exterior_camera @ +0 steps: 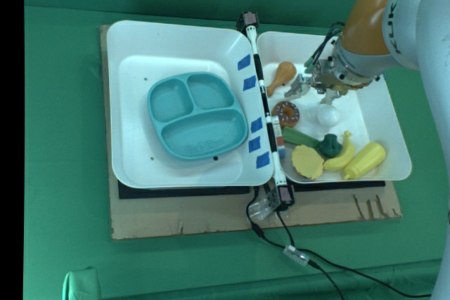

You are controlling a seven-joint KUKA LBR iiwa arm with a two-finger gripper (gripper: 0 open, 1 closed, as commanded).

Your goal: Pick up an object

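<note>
Teal divided plate (197, 114) sits in the left bin (133, 53). Right of it, in the right bin (394, 151), there's a drumstick (282, 75), a donut (286, 112), and a white egg (328, 114). The arm (394, 10) slants down from the upper right, gripper (316, 89) hanging just above the egg. Fingers look a bit apart with nothing in them, but it's hard to see.

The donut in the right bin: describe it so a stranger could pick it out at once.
Look in the right bin, along its left wall beside the divider. The donut lies there, below the toy drumstick and left of the white egg. It is the only brown ring with a hole among the toys.
</note>
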